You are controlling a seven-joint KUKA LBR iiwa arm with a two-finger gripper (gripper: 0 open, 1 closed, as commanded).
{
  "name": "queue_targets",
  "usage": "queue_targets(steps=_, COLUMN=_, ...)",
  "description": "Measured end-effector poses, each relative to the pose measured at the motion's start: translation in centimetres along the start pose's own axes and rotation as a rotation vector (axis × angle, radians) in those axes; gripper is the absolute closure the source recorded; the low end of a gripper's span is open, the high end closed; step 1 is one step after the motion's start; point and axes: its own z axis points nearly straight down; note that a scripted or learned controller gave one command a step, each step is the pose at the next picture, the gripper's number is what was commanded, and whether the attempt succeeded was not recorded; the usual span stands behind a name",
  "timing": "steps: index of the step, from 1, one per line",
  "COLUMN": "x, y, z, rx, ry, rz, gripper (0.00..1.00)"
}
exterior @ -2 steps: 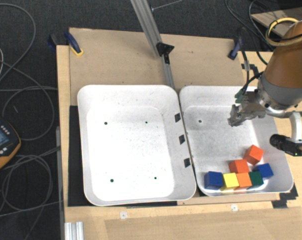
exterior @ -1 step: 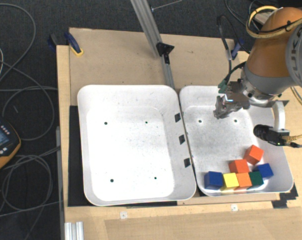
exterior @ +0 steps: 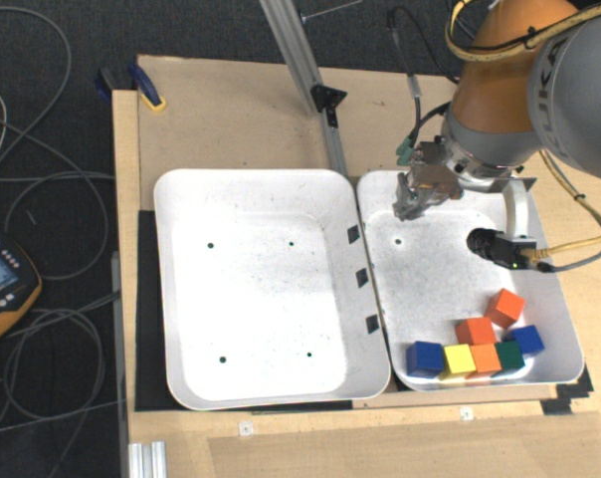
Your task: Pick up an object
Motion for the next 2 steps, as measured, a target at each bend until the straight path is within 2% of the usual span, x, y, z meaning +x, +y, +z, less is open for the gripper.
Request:
queue_targets(steps=1, x=4.4, y=2.6, z=1.2, rx=0.001, ry=-0.001, rz=0.001, gripper=1.00)
queue_targets(steps=2, x=8.8, y=4.6, z=0.2, rx=0.000, ry=0.000, rz=0.000, gripper=1.00)
